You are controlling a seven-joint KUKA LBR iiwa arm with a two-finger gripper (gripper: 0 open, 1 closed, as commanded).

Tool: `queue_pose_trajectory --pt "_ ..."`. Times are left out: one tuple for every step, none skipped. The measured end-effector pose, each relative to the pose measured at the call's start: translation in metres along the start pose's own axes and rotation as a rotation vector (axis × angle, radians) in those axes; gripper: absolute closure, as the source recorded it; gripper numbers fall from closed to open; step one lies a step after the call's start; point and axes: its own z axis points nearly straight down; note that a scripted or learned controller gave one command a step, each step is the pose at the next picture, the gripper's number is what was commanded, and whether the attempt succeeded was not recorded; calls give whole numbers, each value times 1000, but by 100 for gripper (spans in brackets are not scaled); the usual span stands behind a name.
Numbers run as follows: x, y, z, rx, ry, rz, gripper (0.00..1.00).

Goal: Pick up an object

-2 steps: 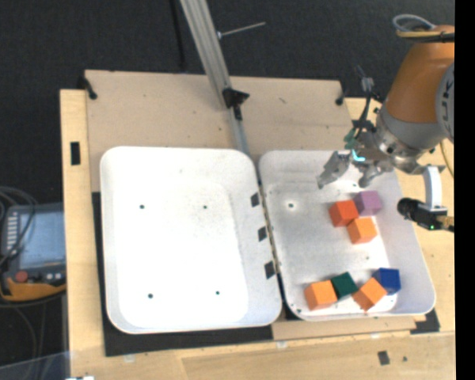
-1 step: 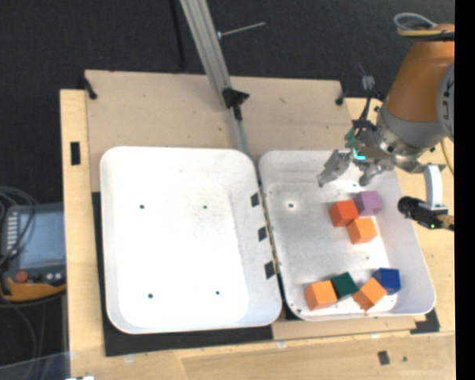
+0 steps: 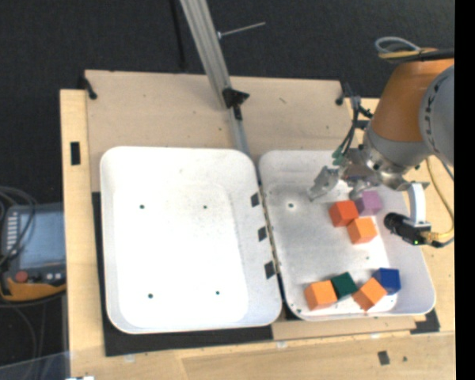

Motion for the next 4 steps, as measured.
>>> queue_pose_trajectory --pt "-6 0 41 -4 -2 2 0" --pt "-9 7 50 -27 -7 5 0" --pt "-10 8 41 -32 -8 9 100" --pt "-14 4 -23 -12 1 6 100"
